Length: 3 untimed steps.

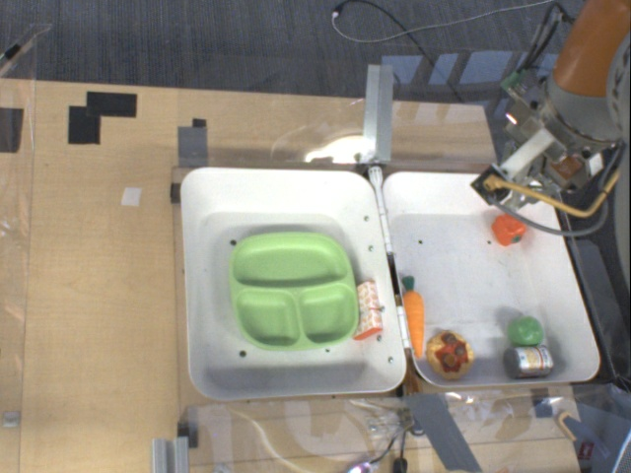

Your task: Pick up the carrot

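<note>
**Operator:** Where is the carrot?

**Spotter:** In the camera view, your carrot [414, 321] lies in the right bin [473, 264]. It runs lengthwise along the bin's left wall, just beside a round red-and-yellow toy food [449, 353].

**Operator:** And the pincer?

**Spotter:** Your pincer [564, 166] hangs over that bin's far right corner, well apart from the carrot. You cannot tell whether it is open or closed.

**Operator:** And the surroundings?

**Spotter:** You have a pale wooden bench [99, 264] with black tape marks [99, 114], and dark grey carpet [197, 18] beyond it.

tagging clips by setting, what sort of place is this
Likely a robotics lab bench: a grey-and-orange robot arm reaches toward two white bins that hold a carrot and a green divided plate.
</note>
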Tool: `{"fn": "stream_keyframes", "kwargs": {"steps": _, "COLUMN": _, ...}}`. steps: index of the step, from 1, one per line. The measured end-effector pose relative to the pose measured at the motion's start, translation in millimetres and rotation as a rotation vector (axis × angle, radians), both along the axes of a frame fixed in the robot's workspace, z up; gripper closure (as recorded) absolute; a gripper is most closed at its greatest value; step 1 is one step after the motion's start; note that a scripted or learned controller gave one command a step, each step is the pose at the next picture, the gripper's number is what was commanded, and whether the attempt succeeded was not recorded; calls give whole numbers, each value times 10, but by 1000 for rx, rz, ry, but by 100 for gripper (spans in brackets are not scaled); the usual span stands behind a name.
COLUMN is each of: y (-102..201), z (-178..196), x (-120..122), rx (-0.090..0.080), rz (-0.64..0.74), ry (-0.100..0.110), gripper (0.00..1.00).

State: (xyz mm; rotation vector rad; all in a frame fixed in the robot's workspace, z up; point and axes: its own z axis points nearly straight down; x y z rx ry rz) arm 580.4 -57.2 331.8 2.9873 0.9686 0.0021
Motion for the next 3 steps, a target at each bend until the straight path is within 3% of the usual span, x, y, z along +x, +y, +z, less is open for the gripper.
{"fn": "stream_keyframes", "kwargs": {"steps": 1, "y": 852, "z": -1415, "x": -468, "rx": 1, "rz": 135, "ry": 5, "gripper": 100}}
{"fn": "stream_keyframes", "kwargs": {"steps": 2, "y": 1026, "z": -271, "x": -238, "rx": 2, "rz": -341, "ry": 1, "gripper": 100}}
{"fn": "stream_keyframes", "kwargs": {"steps": 3, "y": 1019, "z": -272, "x": -238, "rx": 1, "rz": -343, "ry": 1, "gripper": 0}}
